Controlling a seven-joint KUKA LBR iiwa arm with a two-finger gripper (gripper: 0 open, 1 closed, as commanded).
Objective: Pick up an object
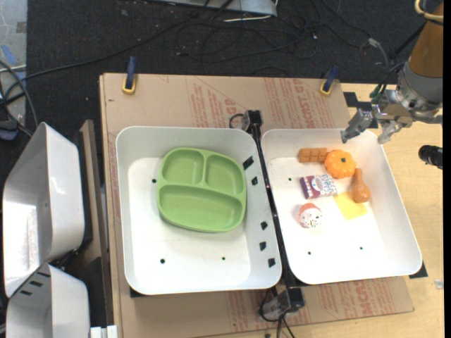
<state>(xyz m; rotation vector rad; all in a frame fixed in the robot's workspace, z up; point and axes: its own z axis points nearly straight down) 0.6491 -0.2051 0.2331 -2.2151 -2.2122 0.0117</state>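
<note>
I see the jaws (pixel 372 127) spread apart with nothing between them, hanging over the upper right corner of the right bin (pixel 394 259). Just below and left of them, inside that bin, an orange pumpkin-shaped toy (pixel 340 164) sits touching a brown wafer-like bar (pixel 312 155) on its left. Below the pumpkin lies a small purple and white packet (pixel 319 185), and to its right an orange-brown pear-shaped piece (pixel 360 186) rests on the edge of a flat yellow square (pixel 350 207). A round white and red item (pixel 311 215) lies lowest of the group. The left bin (pixel 141 259) carries a green divided tray (pixel 203 189). Both bins sit on the cardboard-covered worktop (pixel 183 94), with yellow clamps (pixel 129 83) at its far edge.
</note>
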